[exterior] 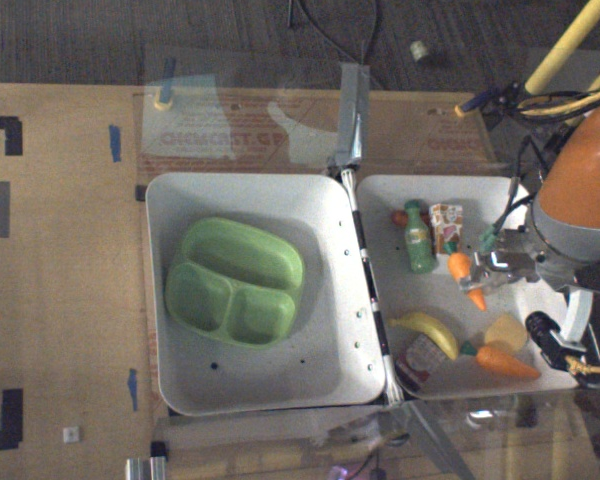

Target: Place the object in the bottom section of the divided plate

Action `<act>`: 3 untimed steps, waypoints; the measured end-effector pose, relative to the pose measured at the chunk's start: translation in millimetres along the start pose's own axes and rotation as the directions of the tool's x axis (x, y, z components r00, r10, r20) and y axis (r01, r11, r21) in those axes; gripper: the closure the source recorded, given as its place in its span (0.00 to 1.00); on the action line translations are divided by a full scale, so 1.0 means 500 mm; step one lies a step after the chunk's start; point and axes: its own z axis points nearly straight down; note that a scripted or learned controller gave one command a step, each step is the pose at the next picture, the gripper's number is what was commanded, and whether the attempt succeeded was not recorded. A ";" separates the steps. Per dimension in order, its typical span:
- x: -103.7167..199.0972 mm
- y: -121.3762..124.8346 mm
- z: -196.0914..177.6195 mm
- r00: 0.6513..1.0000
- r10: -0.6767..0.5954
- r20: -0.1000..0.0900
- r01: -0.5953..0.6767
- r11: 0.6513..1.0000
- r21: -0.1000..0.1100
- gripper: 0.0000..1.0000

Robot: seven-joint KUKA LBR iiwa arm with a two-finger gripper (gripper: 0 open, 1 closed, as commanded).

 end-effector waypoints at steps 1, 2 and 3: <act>0.135 0.023 -0.026 0.992 -0.127 0.001 0.127 0.992 0.000 1.00; 0.318 0.027 -0.183 0.964 -0.265 0.002 0.265 0.964 0.001 1.00; 0.495 0.061 -0.139 0.877 -0.481 0.002 0.481 0.877 -0.001 1.00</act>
